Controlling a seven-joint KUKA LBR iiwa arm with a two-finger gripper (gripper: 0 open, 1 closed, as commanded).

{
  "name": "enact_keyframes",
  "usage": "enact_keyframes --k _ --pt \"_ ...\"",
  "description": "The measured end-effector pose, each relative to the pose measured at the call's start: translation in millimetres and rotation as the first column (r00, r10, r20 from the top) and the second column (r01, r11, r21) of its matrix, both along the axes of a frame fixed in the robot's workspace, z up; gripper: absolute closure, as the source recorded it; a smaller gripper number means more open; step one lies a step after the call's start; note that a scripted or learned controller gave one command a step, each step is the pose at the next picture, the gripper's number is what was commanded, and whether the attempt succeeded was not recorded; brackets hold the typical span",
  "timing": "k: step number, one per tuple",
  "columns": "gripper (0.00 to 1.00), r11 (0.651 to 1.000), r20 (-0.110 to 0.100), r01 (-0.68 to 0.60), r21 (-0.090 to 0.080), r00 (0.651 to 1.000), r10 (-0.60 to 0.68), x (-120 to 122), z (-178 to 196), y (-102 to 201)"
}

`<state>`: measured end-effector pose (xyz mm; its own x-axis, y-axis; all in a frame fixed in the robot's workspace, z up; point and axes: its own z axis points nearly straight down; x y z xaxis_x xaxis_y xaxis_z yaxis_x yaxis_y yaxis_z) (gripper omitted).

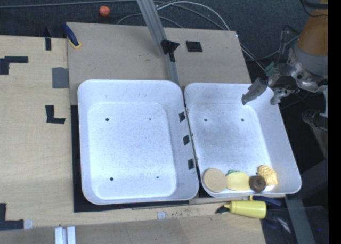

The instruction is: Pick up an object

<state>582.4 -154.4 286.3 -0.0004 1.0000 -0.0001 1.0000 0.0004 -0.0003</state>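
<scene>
Several small objects lie along the front edge of the right bin (234, 131): a tan round disc (214, 180), a yellow lump (237, 180) with a bit of green behind it, a dark brown round piece (258, 184) and a yellow ridged piece (267, 174). My gripper (262, 92) hangs over the bin's far right corner, well behind these objects. Its two fingers stand apart, and nothing is between them.
The left bin (130, 139) sits beside the right one. A yellow tool with a black tip (246, 208) lies on the bench just in front of the right bin. A grey pole (152, 14) slants over the back of the bench. Cables trail behind.
</scene>
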Motion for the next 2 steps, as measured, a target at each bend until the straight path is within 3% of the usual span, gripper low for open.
enact_keyframes --k 1,2 --pt "0.00 1.000 -0.012 0.002 0.002 1.000 -0.002 78.3 -108.3 -56.2" --pt "0.00 1.000 -0.007 0.000 0.002 1.000 0.000 87.7 -181.1 -62.0"
